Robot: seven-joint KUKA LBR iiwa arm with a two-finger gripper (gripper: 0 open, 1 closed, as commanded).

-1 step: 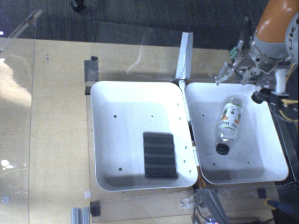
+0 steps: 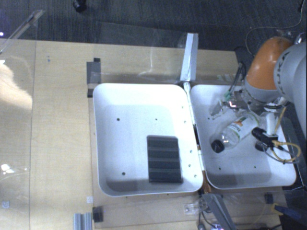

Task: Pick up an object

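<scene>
Nothing lifted yet: bottle (image 2: 233, 132) lying in right bin (image 2: 288, 178), pad (image 2: 164, 159) in left bin (image 2: 105, 128). Gripper (image 2: 230, 103) state cannot be told.

A pale wooden bench (image 2: 53, 143) fills most of the frame, with a strip of dark carpet (image 2: 144, 4) along the top edge. Clear plastic sheeting (image 2: 19, 71) lies over the bench at the left, catching bright glare. A grey metal post (image 2: 189, 56) stands at upper centre.
</scene>
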